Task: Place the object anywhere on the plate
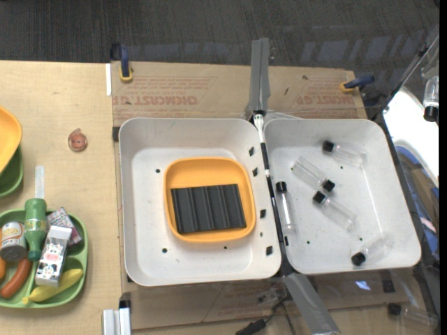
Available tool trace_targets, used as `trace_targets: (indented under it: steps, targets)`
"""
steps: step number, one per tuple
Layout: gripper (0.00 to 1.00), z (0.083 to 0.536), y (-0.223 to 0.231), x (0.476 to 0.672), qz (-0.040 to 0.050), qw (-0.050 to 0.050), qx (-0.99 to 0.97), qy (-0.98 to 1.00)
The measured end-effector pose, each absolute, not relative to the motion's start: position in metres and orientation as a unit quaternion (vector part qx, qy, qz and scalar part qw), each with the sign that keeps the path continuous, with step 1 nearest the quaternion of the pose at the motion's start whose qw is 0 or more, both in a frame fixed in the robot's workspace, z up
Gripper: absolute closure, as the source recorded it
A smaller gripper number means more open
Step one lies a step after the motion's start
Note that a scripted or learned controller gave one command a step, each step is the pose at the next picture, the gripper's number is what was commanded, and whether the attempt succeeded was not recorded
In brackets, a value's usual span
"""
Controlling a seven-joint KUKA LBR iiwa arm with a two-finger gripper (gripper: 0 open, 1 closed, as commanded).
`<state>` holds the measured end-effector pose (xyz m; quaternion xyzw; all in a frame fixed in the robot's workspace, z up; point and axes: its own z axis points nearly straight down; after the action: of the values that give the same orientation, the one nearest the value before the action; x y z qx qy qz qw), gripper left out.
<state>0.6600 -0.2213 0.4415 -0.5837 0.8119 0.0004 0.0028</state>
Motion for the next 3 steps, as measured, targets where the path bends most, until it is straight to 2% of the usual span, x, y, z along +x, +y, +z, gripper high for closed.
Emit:
trace_targets:
  steps: [3]
  targets:
    - [1.00,0.4406,-0.2114,0.6599,0.0010,0.003,-0.873,0.487]
